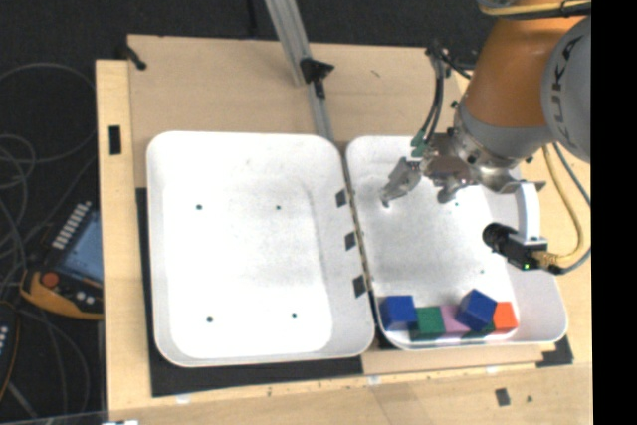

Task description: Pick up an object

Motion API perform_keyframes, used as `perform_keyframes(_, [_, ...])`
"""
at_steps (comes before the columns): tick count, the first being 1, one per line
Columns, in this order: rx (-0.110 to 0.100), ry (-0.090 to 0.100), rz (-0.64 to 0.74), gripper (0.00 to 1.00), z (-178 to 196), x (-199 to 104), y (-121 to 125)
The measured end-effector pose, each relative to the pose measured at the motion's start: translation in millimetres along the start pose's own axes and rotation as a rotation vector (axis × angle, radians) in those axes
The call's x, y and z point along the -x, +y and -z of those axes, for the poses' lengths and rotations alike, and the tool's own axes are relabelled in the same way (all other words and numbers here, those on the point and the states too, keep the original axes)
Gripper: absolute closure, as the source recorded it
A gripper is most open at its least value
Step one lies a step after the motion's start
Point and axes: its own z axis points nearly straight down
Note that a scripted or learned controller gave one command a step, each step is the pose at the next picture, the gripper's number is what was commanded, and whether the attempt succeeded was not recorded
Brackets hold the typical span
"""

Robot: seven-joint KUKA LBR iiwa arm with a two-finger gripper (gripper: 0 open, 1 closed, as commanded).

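Camera view has the end effector (416, 184) spread and holding nothing, right of centre above the right bin (418, 254). Blocks (448, 314) huddle against its lower wall; closing there could jam on the rim or nudge neighbours.

A metal rail (284, 5) slants across the wooden bench (229, 85). Left of the bench, a handheld controller (68, 264) lies on the dark floor among black cables (30, 114).
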Motion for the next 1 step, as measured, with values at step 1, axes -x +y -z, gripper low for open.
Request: perform_keyframes(1, [-0.001,0.0,0.002,0.0,-1.4,-51.5,31.4])
